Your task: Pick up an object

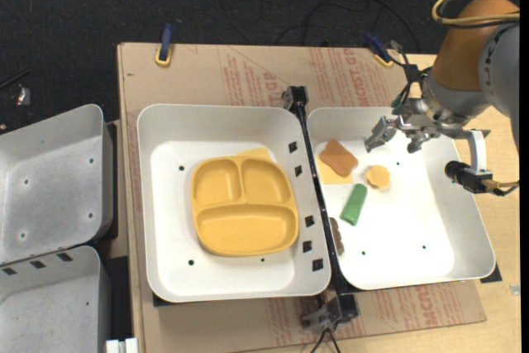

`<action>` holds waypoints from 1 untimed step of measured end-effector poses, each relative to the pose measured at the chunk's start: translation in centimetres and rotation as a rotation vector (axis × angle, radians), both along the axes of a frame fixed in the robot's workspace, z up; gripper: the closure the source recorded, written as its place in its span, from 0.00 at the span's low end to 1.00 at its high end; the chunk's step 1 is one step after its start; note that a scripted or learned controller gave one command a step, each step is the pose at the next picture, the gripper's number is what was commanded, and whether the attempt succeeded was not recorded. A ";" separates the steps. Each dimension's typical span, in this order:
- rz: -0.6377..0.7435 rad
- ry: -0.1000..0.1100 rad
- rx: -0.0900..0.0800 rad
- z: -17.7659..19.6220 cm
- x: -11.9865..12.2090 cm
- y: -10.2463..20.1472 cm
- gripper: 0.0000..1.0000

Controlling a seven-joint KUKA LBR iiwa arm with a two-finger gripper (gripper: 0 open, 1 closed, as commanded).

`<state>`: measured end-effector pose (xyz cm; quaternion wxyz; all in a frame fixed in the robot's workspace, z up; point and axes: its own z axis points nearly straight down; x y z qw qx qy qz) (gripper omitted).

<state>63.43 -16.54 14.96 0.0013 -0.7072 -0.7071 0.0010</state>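
Observation:
Three small objects lie in the left half of the right bin (463, 252): a brown-orange block (338, 155) resting on a pale yellow piece, a small round orange-yellow object (378, 176), and a green stick (354, 204) in front of them. My gripper (395, 141) hangs over the back of this bin, to the right of and behind the brown block. Its fingers are spread open with nothing between them. It touches none of the objects.
The left bin (157, 178) holds a yellow divided plate (244, 205). A black divider rail (312, 178) runs between the bins. White trays (50, 178) lie off the bench at the left. Blue and yellow clamps (165, 45) grip the bench's back edge.

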 end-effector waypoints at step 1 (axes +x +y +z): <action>0.000 0.001 0.000 -5.4 -0.1 0.1 0.00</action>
